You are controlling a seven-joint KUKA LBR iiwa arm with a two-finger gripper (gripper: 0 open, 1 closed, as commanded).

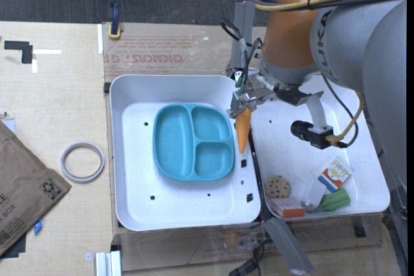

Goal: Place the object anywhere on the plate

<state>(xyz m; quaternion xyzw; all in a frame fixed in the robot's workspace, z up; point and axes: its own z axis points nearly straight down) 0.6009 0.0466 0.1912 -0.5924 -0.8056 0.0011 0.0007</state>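
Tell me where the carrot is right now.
The carrot hangs from the pincer over the divide between the bins, just right of the blue plate.

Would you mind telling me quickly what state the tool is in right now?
Tool: closed on the top end of the orange carrot, which hangs at the divide between the two bins, beside the blue plate.

This looks like a robotics lab: a grey industrial arm (362, 29) with an orange band and loose cabling reaches over a pale wooden bench (52, 113) carrying two shallow white bins (119, 158) side by side. Black and white tape marks sit near the bench's far left corner, a roll of tape (82, 161) lies beside the left bin, and flattened cardboard (168, 55) lies along the far edge
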